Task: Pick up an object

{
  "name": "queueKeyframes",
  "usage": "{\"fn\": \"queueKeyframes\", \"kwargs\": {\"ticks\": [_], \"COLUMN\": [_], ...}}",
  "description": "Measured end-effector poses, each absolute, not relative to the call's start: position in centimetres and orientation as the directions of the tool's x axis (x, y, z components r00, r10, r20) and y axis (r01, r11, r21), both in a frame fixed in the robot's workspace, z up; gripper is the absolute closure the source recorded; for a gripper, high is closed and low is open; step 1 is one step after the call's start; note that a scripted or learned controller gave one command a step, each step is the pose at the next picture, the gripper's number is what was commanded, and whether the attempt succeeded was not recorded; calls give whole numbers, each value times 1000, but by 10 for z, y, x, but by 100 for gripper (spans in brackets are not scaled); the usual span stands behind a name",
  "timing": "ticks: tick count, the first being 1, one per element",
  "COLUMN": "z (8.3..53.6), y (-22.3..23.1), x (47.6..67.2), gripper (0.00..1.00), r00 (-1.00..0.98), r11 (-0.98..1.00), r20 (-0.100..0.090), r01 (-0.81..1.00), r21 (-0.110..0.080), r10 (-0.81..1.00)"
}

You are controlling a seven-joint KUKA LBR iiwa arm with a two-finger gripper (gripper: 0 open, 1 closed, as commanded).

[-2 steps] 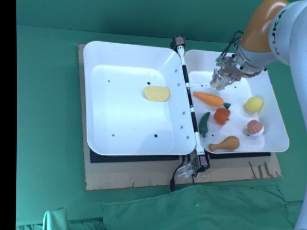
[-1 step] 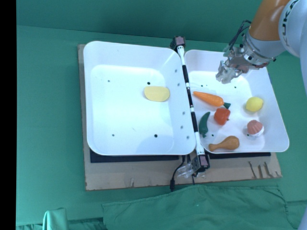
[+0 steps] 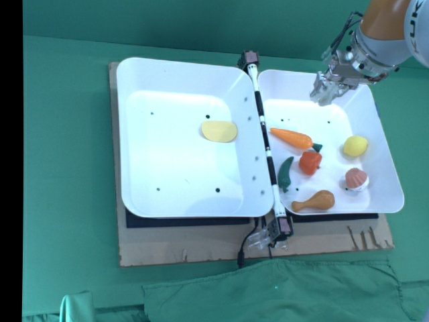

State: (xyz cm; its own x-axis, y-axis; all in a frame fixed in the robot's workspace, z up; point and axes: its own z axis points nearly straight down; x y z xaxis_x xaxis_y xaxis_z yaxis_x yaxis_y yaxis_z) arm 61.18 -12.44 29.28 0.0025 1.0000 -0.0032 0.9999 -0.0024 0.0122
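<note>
- Green cloth (image 3: 67,146) covered the bench all around me, with two shallow white bins side by side on a brown board (image 3: 201,250).
- My gripper (image 3: 325,94) hung over the far edge of the right bin (image 3: 389,180), nothing between its tips; how wide my jaws stood I could not tell, for the fingers blurred into the white wall behind them.
- Step in hand, as I judged it: the approach, with no object chosen by touch and nothing lifted yet.
- Candidates lay below and toward the near side of my jaws: a carrot (image 3: 291,138) closest, a small red block (image 3: 310,162) just beyond it, and a green pepper (image 3: 285,173) beside that.
- Off to one side of my jaws sat a lemon (image 3: 355,145), then a pink shell (image 3: 356,178), and nearest the front rim a drumstick (image 3: 314,202).
- Well apart from my jaws, across the divider (image 3: 265,146), a flat yellow slice (image 3: 219,131) rested alone in the left bin (image 3: 134,79).
- Next move, I reckoned, called for sliding over one piece, turning my jaws across its narrow width and dropping straight down; the carrot looked the shortest trip.
- Crowding of carrot, block and pepper could have spoiled a careless descent.
- Writing: part of the maker's lettering showed on my arm (image 3: 395,12) at the frame's edge, too cropped to read; no other labels were legible.
</note>
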Motion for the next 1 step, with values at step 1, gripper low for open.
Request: {"fn": "queueKeyframes", "kwargs": {"ticks": [1], "z": [358], "y": [-128], "x": [608], "gripper": [100], "r00": [3], "r11": [-3], "r20": [-3], "r01": [1000], "r21": [11], "r10": [1000]}}
